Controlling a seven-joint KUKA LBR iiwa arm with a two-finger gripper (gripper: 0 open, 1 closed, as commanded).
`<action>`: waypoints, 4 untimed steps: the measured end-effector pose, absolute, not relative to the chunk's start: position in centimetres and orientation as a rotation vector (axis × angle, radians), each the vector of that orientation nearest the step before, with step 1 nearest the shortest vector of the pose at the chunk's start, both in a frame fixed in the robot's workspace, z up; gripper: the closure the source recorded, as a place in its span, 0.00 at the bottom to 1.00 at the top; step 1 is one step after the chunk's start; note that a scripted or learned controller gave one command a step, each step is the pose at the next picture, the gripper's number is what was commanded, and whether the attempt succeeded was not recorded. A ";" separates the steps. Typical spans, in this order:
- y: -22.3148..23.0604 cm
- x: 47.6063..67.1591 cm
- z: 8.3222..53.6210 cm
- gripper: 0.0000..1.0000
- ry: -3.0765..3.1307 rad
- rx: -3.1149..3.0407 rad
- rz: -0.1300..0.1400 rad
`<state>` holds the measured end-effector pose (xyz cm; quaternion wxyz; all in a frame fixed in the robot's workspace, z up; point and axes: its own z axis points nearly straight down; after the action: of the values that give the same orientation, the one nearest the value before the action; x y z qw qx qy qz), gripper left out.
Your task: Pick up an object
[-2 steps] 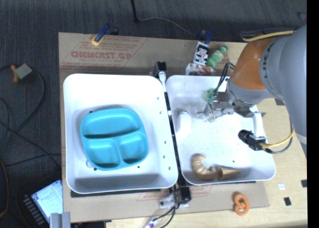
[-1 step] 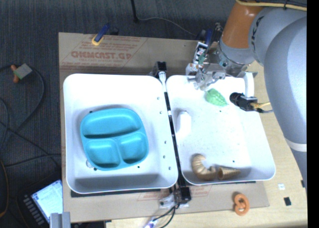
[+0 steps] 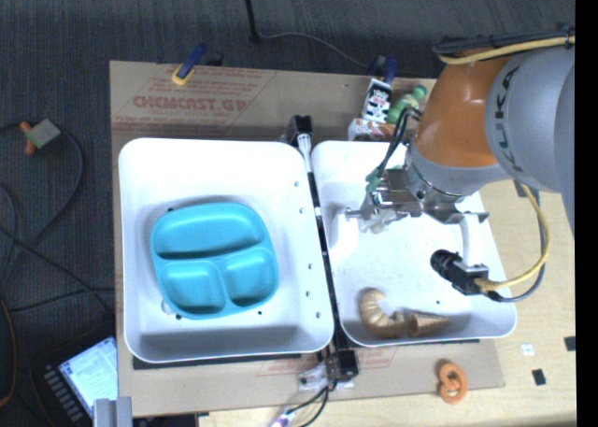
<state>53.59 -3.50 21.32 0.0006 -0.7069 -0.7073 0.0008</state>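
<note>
Left bin (image 3: 140, 173): shallow, white, holding one turquoise divided tray (image 3: 215, 259) with three compartments, lying flat and tilted slightly off square.

Right bin (image 3: 341, 168): shallow, white, partly covered by the arm (image 3: 505, 117). One tan croissant-shaped object (image 3: 388, 315) lies against the near wall, curled end to the left, tapered end to the right. No other loose item can be made out in the exposed floor.

Arm: grey with an orange band, entering from the right, cut off by the frame's top and right edges. It hides the bin's far right corner.

Gripper (image 3: 378, 212): low over the middle of the right bin, well apart from the croissant-shaped object. Its fingertips are small and blurred against the white floor; whether the claw is released or clenched cannot be told, and nothing is seen in it.

Bench: a small orange ring (image 3: 453, 380) lies beyond the bin's near edge.
</note>
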 end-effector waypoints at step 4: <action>-4.9 53.9 18.4 1.00 -2.222 -2.221 0.002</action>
<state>53.94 -4.87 18.40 -0.0001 -0.7071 -0.7071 0.0005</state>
